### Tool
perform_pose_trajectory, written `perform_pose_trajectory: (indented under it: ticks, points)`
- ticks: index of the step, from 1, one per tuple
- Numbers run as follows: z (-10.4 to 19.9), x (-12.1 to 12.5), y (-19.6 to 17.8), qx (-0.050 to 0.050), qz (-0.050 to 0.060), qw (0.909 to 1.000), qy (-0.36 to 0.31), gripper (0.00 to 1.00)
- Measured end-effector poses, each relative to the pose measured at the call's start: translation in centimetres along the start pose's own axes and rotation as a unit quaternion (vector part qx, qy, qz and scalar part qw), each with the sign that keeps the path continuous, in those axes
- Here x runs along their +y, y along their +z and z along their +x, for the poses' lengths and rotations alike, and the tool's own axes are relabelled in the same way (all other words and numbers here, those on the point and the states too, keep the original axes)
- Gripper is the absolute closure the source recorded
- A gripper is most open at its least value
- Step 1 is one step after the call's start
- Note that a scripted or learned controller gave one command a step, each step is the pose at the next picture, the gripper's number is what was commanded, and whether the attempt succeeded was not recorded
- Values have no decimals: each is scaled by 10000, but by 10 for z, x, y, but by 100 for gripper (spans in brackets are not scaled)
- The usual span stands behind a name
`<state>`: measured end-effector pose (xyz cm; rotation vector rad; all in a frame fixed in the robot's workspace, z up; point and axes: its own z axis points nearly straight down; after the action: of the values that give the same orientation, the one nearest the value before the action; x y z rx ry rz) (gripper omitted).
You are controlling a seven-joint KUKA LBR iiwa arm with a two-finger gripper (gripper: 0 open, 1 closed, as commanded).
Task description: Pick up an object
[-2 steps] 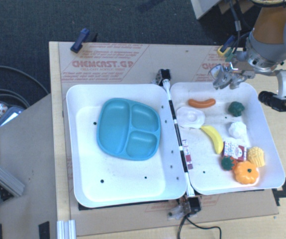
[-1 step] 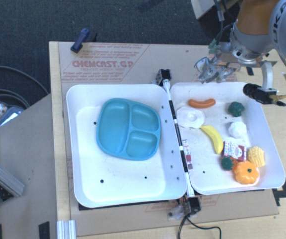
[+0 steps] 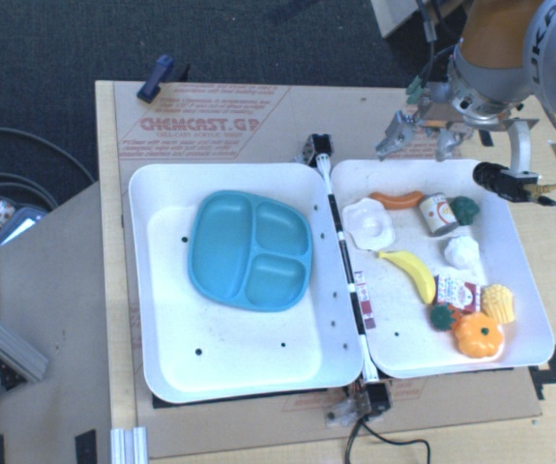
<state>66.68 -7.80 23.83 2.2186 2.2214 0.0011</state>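
Observation:
My gripper [image 3: 421, 143] hangs above the far rim of the right bin [image 3: 529, 259], its two fingers [image 3: 394, 140] spread open with nothing between them. Just below it in the bin lie an orange sausage [image 3: 396, 199], a small can [image 3: 437, 214] and a dark green broccoli [image 3: 465, 209]. Farther forward are a white fried egg [image 3: 367, 223], a banana [image 3: 409, 271], a white lump [image 3: 462, 251], a red and white packet [image 3: 456, 291], a corn cob [image 3: 497, 303] and an orange pumpkin [image 3: 478, 336].
The left bin [image 3: 161, 307] holds a blue divided plate [image 3: 250, 250]. A black clamp [image 3: 317, 147] sits at the far end of the ridge between the bins. A blue clip [image 3: 155, 77] lies on the cardboard at the back left.

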Motion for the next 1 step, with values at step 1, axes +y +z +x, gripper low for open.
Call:
perform_pose_trajectory:
  ticks: [1]
  points:
    - [-49,-26,115,7,24,10000,11,0]
